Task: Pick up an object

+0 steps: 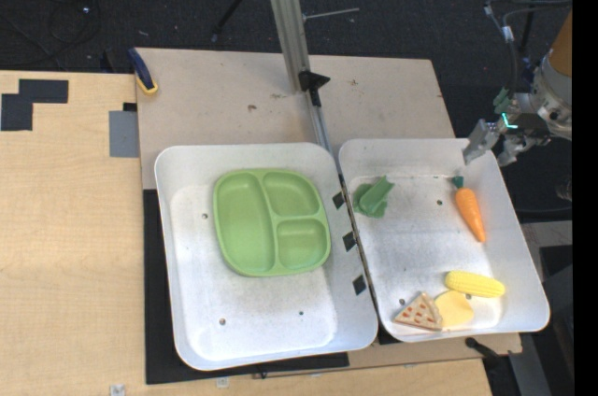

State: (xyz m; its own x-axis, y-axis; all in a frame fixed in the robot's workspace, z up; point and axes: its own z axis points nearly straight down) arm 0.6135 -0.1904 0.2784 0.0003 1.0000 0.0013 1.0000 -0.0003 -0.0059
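Camera view, from my remote station: the arm's gripper (491,142) hangs at the right edge of the frame, over the upper right corner of the right-hand shallow white bin (523,240), with nothing visibly held. Whether it is released or clenched, I cannot tell from this slant.

Nearest candidate is the small orange toy carrot with a green top (470,211), lying just below and left of the gripper along the bin's right wall. Lower in the same bin sit a yellow toy corn cob (476,284), a pale yellow toy cheese slice (456,310) and a tan waffle-patterned wedge (419,313), clustered close together. A crumpled green toy leaf (374,196) rests near the bin's left wall. The light green divided plastic plate (272,222) lies in the left-hand bin.

My worry is that the carrot hugs the wall, so a descent could strike the rim or roll it away. The wrist sits low at frame right, tilted inward toward the bin.
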